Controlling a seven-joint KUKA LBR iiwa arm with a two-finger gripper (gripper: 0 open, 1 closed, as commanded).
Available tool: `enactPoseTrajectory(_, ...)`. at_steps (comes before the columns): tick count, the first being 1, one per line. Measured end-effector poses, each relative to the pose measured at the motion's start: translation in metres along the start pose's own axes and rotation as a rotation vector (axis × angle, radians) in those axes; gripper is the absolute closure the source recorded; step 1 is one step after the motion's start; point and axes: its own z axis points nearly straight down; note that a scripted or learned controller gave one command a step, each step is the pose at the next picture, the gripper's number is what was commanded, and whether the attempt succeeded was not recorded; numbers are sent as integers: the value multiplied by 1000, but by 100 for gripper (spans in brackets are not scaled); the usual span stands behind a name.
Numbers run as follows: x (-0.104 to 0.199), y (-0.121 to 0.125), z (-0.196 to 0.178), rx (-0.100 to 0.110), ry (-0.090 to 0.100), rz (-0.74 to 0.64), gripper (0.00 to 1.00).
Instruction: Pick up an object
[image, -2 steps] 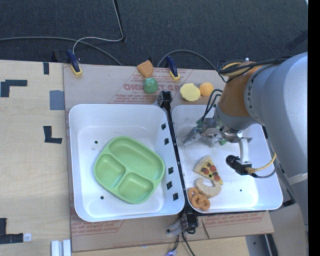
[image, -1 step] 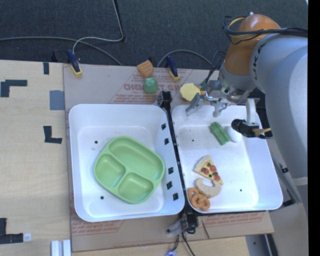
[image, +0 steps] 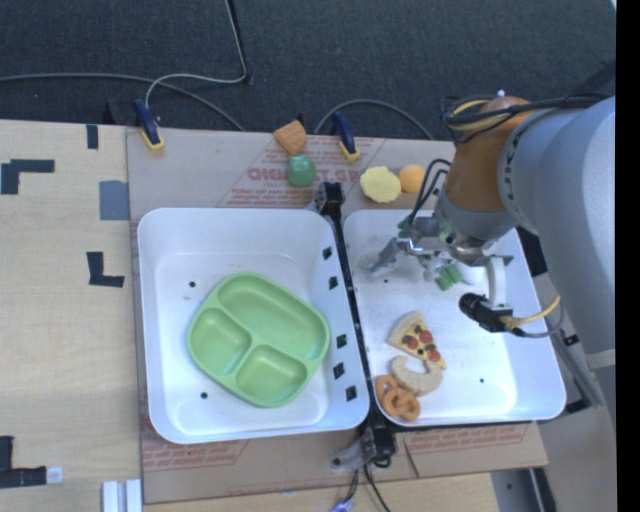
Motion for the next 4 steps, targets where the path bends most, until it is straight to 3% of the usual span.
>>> enactPoseTrajectory(1, -14, -73, 39, -5, 0, 0, 0)
enactPoseTrajectory(2, -10, -123, 39, -11, -1, -1, 0)
enactPoseTrajectory(3, -11, -123, 29, -11, -2, 0, 100)
enactPoseTrajectory(4, 62, -90, -60, -7, 2, -4, 100)
